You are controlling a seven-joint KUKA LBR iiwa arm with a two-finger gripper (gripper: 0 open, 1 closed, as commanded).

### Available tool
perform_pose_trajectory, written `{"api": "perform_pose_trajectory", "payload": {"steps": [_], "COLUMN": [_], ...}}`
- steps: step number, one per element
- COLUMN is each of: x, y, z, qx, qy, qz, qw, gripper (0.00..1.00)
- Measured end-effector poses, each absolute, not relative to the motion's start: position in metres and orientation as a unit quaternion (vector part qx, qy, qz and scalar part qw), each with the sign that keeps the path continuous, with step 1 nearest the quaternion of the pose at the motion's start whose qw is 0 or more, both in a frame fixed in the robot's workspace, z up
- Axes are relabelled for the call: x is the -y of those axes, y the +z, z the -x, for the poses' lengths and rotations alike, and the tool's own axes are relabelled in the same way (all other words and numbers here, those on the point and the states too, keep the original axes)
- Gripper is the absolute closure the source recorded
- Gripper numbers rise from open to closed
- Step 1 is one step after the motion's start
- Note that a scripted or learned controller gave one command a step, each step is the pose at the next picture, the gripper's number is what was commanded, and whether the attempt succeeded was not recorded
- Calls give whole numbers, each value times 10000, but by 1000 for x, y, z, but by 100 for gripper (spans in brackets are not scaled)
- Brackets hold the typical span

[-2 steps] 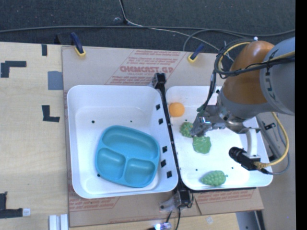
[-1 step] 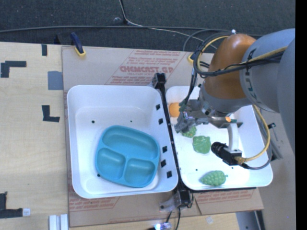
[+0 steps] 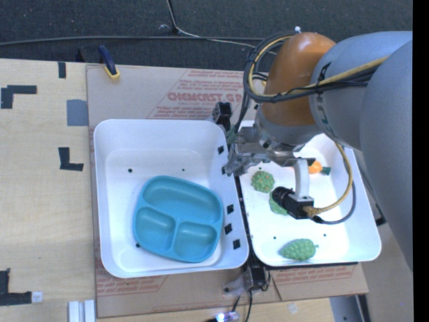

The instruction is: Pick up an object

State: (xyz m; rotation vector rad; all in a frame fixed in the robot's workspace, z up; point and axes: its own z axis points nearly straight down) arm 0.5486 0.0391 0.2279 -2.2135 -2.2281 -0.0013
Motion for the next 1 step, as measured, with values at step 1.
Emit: {"api": "perform_pose_trajectory", "payload": {"steps": [1], "x": [-81], "y": [220], "z": [-566], "qx": [7092], "qy": [4], "qz": [7050], "qw": [7], "gripper": [100]}}
